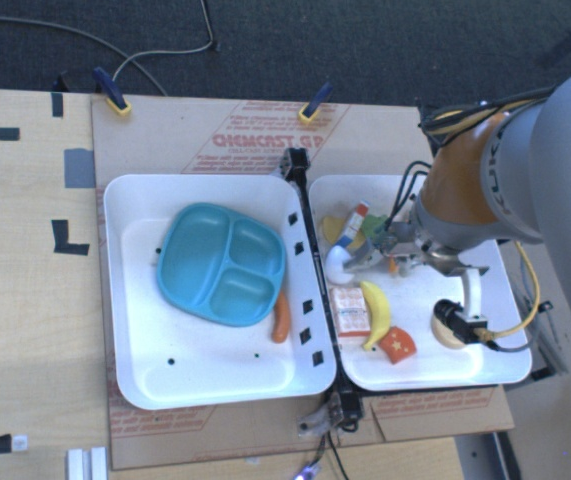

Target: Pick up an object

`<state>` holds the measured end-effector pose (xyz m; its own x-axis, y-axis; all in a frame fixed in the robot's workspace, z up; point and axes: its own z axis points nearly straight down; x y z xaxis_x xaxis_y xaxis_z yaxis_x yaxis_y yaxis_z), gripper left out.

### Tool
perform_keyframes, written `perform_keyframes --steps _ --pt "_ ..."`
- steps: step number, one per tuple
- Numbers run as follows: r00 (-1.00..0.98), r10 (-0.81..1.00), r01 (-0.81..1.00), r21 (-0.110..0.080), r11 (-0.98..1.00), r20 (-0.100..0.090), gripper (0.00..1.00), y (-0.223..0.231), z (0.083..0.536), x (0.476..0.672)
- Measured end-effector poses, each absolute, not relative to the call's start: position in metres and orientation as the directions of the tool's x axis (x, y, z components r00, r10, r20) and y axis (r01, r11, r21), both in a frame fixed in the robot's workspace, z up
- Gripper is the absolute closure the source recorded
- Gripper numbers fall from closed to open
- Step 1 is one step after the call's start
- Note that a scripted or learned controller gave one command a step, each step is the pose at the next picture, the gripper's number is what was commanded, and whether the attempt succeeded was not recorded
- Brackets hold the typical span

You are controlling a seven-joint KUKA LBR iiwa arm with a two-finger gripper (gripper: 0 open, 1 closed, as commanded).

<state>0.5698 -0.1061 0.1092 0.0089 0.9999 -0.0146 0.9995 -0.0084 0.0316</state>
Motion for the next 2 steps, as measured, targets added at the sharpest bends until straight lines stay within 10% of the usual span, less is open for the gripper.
perform_keyframes --steps 2 --pt "0.001 1.0 1.0 0.005 -0.001 -0.002 0.0 -0.099 0.097 0.558"
